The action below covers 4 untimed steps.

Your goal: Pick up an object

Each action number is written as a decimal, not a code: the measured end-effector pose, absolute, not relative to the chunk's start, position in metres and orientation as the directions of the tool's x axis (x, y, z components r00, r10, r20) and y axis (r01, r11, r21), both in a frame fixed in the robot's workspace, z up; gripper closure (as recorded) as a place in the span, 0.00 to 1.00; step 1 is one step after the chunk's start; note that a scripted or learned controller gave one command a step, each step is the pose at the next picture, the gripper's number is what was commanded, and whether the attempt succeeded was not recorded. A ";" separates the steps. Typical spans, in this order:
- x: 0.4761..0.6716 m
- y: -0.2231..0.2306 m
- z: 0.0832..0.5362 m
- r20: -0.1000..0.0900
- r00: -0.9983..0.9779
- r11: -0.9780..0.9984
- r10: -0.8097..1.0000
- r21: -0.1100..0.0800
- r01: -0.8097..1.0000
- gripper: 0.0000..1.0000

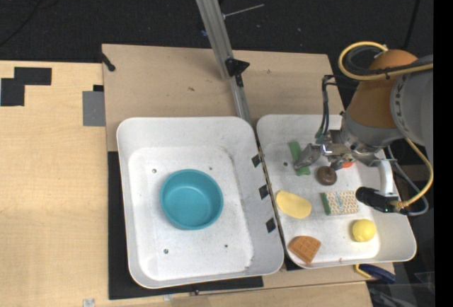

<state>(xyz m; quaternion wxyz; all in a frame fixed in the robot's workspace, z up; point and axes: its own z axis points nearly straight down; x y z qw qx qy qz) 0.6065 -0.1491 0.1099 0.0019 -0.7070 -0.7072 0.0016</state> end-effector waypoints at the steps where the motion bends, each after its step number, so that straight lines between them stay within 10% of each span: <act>1: 0.606 -0.149 0.090 0.000 -0.001 0.001 1.000 -0.002 1.000 0.00; 2: 0.606 -0.149 0.101 0.000 0.001 -0.001 1.000 -0.001 1.000 1.00; 4: 0.617 -0.152 0.208 -0.001 0.000 0.000 1.000 0.003 1.000 1.00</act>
